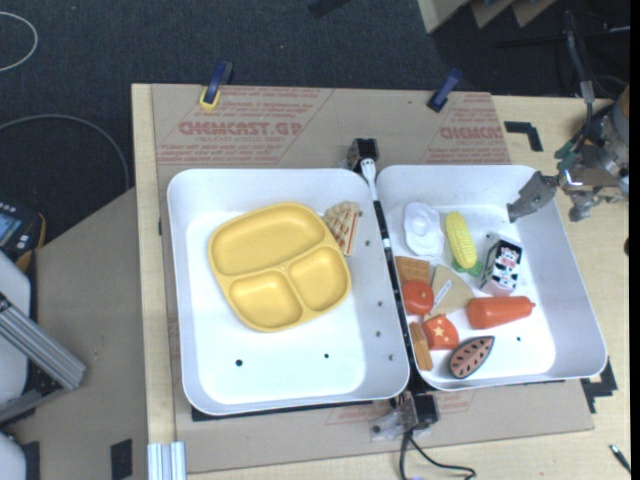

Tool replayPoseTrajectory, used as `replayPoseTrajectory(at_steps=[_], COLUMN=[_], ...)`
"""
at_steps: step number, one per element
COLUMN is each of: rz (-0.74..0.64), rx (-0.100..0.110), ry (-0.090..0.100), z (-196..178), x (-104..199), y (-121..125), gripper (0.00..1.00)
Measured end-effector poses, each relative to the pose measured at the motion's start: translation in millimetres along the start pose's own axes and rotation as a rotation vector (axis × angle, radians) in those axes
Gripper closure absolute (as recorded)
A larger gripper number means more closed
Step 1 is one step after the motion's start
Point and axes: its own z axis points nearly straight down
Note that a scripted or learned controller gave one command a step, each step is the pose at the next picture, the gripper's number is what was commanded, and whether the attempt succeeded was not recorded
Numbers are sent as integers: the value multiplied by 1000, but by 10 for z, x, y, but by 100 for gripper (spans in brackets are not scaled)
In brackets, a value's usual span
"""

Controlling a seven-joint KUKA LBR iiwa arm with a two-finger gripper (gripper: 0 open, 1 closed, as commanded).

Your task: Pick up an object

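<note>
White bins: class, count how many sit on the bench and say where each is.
2. The left bin holds a yellow divided plate; the right bin holds the toy foods, including the corn.

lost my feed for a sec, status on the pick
Gripper over right bin's far right rim, holding nothing. Corn cob, carrot, milk carton lie loose in bin. Path clear.

I work in a robotics lab: two white bins (200, 298) clamped onto a cardboard-covered bench (300, 118), loose cables (30, 128) on dark carpet, aluminium framing (40, 353) nearby.
</note>
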Motion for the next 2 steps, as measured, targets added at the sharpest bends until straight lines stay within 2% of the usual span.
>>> replayPoseTrajectory(at_steps=[1, 2], rz=[-3, -3], rx=[-13, -6], ry=[-3, -1], z=[-70, 355], x=[4, 12], y=[20, 8], gripper=[0, 0])
